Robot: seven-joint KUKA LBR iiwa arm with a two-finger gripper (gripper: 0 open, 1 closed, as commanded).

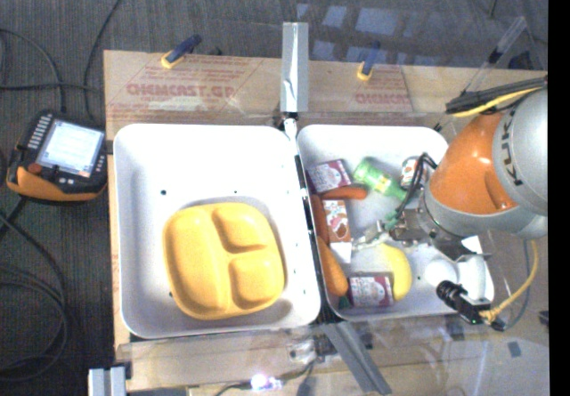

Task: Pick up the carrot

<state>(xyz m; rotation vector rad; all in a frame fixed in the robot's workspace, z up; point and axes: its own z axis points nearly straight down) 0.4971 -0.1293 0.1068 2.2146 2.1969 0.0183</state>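
Observation:
The carrot (pixel 332 270) is orange and tapered, and lies along the left wall of the right bin (pixel 374 134), near its front. My gripper (pixel 385 229) reaches in from the right over the middle of that bin. It is right of the carrot and farther back, apart from it. Nothing can be seen held in it. The orange wrist band (pixel 472 173) hides the bin's right side.
Around the gripper lie a yellow lemon (pixel 394 266), a small can (pixel 370 289), two maroon packets (pixel 335 218), a red sausage (pixel 344 193) and a green bottle (pixel 378 176). The left bin (pixel 142 163) holds a yellow divided tray (pixel 224 256). A teach pendant (pixel 62 157) sits at far left.

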